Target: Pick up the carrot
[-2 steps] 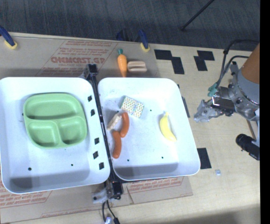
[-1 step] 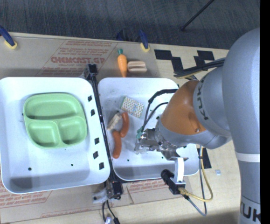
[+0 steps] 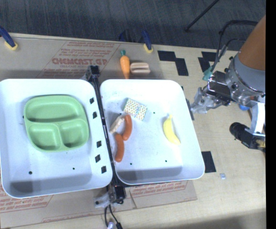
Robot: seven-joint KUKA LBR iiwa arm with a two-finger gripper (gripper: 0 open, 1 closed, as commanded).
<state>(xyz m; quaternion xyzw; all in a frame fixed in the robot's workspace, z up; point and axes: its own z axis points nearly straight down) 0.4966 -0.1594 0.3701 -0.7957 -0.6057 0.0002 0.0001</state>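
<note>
Fingers (image 3: 198,104) off the right bin (image 3: 188,128), grip unreadable; carrot (image 3: 124,66) lies behind it.

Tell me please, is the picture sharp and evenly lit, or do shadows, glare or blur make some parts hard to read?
In the camera view the light is soft and even; the carrot behind the bins reads clearly, with no glare. Grey shadow lies along the near wall of the right bin and the left bin. The gripper is slightly blurred, its details hard to read.
</note>
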